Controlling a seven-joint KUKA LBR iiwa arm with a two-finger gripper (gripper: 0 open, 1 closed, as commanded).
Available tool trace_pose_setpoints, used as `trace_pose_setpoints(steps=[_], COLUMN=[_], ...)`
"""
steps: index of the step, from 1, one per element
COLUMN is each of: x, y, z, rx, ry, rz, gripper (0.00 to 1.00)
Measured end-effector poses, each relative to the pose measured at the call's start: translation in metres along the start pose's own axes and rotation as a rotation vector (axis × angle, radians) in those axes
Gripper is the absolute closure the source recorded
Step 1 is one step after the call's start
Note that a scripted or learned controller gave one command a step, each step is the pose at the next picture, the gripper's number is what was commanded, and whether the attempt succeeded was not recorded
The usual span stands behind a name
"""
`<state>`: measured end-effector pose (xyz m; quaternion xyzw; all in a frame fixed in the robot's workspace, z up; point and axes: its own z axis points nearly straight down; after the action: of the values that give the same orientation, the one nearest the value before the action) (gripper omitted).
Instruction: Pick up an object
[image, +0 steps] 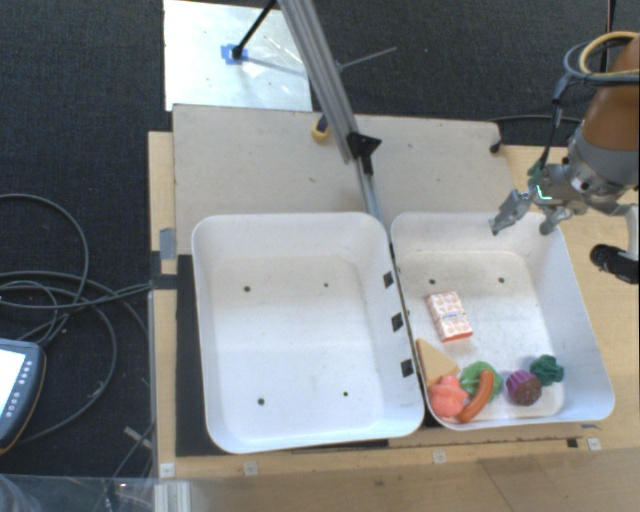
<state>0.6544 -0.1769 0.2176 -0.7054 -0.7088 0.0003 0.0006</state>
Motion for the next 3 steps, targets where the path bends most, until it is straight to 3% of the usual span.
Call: trace_pose_setpoints(steps=[1, 3], x=[0.000, 0.005], y=[0.001, -0.006], z=[-0.002, 0.092], rx=[-0.003, 0.001], ry=[-0.002, 0.000], rz=[-0.002, 0.002], gripper=[0.00, 0.00])
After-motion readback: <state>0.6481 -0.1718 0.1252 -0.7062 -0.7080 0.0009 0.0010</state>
